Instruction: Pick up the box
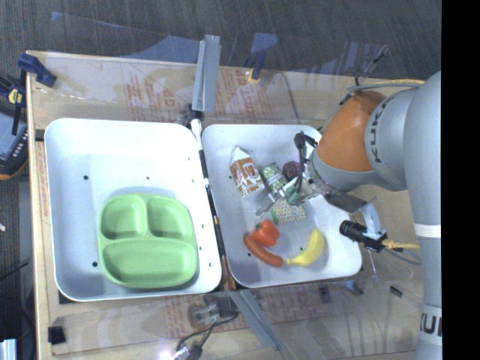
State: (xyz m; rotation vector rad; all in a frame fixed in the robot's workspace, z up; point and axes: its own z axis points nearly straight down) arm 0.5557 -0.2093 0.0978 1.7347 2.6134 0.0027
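Box (244,175) lies tilted on the right bin's (225,253) floor, unlifted, while your claw (292,190) hangs just beside it over the snack packets (281,193); whether it's open, I cannot tell.

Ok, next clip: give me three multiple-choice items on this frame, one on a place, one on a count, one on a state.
1. Where is the green tray?
A. left bin
B. right bin
C. on the bench outside the bins

2. How many compartments does the tray have?
A. two
B. three
C. five

3. How does the box stand?
A. lifted clear above the bin
B. lying in the right bin
C. on the tray

Key: 1 A, it sits in the left bin. 2 B, two small above one wide. 3 B, it lies on the bin floor, left of the gripper.
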